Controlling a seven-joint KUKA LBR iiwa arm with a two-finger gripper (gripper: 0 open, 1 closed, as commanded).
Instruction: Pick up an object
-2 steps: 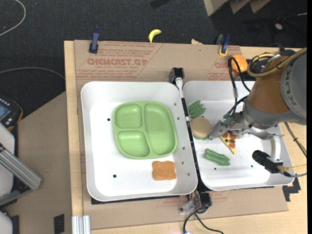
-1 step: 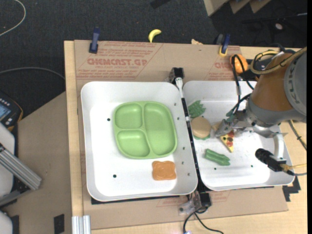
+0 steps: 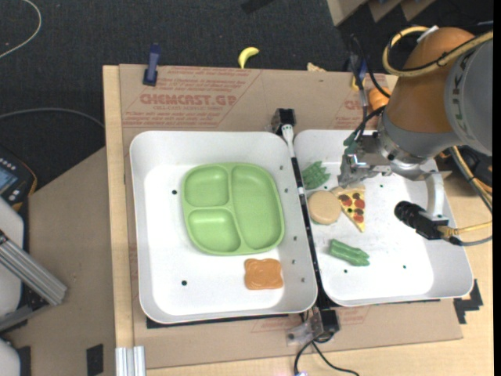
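We have the end effector point(image 3: 356, 171) low over the right bin point(image 3: 438, 284) — whether it is spread or pressed together we cannot tell. The pizza slice point(image 3: 354, 207) lies just below it, so we should settle straight down and centre on the slice before closing. Beside that sits a round biscuit point(image 3: 322, 207); further down, a green pod point(image 3: 348, 253). Away to its left, the left bin point(image 3: 149, 210) holds a green divided plate point(image 3: 232, 207) and a piece of toast point(image 3: 263, 273) — all on the cardboard-covered desk point(image 3: 196, 100).
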